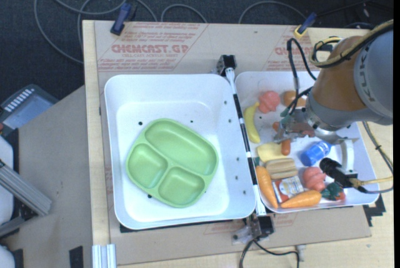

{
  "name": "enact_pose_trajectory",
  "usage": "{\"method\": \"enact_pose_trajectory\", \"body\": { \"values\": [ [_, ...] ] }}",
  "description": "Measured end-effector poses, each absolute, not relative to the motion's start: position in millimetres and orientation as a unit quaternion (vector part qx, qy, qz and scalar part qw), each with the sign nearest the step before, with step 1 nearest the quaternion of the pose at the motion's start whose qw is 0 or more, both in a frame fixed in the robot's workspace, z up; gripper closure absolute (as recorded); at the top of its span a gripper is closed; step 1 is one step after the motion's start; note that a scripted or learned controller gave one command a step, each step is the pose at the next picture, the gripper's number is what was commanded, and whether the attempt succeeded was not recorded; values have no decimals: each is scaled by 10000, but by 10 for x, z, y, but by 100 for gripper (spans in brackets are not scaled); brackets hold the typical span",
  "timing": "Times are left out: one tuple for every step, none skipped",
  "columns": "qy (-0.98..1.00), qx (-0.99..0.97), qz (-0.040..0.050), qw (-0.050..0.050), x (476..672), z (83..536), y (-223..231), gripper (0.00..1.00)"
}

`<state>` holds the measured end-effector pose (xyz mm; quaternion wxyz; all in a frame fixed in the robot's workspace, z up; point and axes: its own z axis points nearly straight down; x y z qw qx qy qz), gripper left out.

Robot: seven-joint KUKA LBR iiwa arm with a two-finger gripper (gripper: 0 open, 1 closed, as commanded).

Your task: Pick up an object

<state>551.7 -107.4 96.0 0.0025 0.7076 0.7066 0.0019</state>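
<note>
- Over the right bin (369, 198), the claw (289, 126) hangs low among toy food; whether it is wide or narrow, I cannot tell.
- Just beside it: yellow banana (251, 124), pink piece (269, 101), blue cup (314, 153).
- Left bin (119, 95) holds a green divided plate (172, 162).

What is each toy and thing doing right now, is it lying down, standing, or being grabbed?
green divided plate: flat in the left bin, compartments bare.
banana: lying along the right bin's left wall.
carrot: lying flat near the right bin's front edge.
blue cup: tipped on its side.
end effector: down among the toys; grip hidden.
</note>
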Motion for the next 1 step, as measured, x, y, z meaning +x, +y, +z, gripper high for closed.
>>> {"method": "enact_pose_trajectory", "body": {
  "values": [
    [7074,7068,8,3,5525,2218,-406,100]
  ]
}}
